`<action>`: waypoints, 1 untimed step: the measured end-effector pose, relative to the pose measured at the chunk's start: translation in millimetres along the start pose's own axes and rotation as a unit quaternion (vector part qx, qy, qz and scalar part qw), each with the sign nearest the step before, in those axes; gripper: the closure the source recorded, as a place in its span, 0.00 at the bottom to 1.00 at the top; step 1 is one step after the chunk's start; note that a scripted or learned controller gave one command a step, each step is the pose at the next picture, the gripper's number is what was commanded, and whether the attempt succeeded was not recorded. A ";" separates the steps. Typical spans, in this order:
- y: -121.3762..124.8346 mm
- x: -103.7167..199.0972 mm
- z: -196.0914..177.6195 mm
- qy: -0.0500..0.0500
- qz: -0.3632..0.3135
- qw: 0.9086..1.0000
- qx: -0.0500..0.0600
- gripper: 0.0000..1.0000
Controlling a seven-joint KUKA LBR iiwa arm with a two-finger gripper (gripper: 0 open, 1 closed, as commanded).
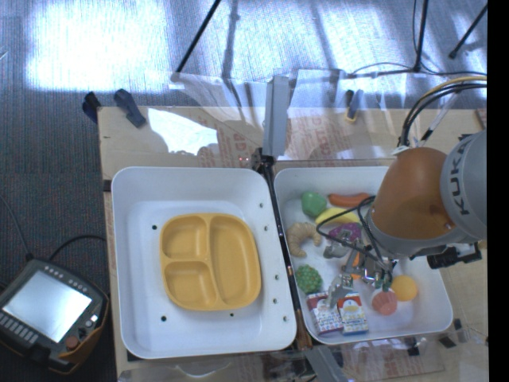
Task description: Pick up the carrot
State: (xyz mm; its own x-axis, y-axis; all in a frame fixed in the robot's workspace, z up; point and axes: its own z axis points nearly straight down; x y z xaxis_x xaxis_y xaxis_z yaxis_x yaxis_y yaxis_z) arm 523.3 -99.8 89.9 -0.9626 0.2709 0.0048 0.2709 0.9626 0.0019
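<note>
- We see the carrot (350, 200) lying on its side at the far edge of the right bin (441, 313), just right of a green round toy (313, 204) and partly tucked under the arm's orange band (409, 201).
- The gripper (350, 281) hangs low over the middle of the right bin, well nearer to us than the carrot and not touching it.
- We cannot tell how the gripper is set, because cables and metal parts crowd it.
- Around it lie a purple piece (344, 231), a tan pastry-like toy (302, 237), a green bumpy ball (308, 278), two small printed cartons (339, 313) at the near edge, a pink round toy (385, 302) and an orange ball (405, 288).
- A yellow strip (332, 216) shows between the green round toy and the purple piece.
- The left bin (135, 213) holds a yellow divided plate (211, 261) lying flat near its middle.
- A handheld screen unit (49, 313) sits on the floor at the near left, apart from the bench.
</note>
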 end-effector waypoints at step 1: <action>2.5 -0.9 -9.6 0.001 -0.003 1.000 -0.001 1.00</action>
State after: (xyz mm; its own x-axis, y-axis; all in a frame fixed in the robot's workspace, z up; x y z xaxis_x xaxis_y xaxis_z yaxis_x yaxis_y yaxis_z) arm 524.9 -97.6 99.5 -0.9641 0.2653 0.0067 0.2653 0.9642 0.0035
